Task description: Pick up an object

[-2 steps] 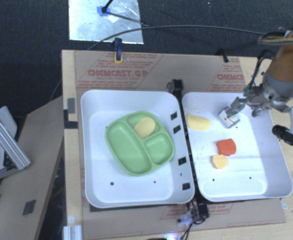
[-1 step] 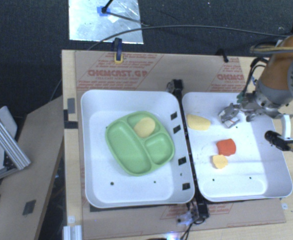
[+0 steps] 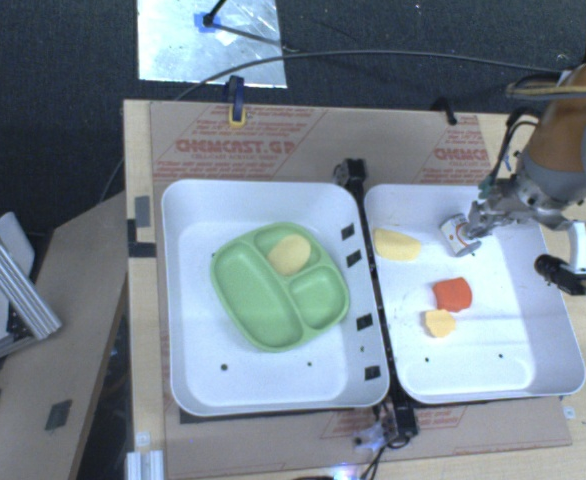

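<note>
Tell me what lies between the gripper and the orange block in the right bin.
Bare white bin floor separates the gripper from the orange block, seen in the camera view.

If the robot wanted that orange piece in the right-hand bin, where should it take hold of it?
Probably across its middle, coming straight down from above. The orange piece is a small blocky lump lying flat on the right bin floor, with bare floor on its left and right. The small yellow piece sits close below it, so closing across the left and right sides looks safer. The gripper hovers just above and slightly right.

Lab: robot bench (image 3: 303, 133), 2 bins (image 3: 198, 208)
</note>
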